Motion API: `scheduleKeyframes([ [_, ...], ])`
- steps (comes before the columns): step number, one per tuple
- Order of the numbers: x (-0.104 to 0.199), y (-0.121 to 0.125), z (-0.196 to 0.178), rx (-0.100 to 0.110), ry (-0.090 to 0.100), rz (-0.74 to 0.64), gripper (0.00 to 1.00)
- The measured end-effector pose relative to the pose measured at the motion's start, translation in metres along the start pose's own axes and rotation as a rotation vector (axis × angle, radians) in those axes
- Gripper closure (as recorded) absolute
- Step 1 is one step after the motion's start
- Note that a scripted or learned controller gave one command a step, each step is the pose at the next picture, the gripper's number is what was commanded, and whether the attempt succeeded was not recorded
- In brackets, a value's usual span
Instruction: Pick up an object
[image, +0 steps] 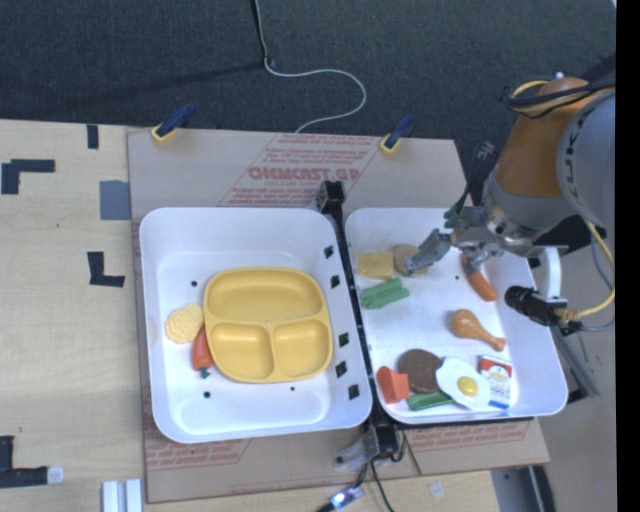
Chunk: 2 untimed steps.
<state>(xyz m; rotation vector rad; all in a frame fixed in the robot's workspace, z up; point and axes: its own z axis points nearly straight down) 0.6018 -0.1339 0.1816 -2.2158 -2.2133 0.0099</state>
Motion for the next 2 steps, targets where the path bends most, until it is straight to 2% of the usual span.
scheduleKeyframes([
  [1, 0.0, 0.002, -0.005, -0.009, -0.002, -0.003, 0.0],
  [2, 0.004, -0.007, 0.044, -0.006, -0.003, -0.003, 0.0],
])
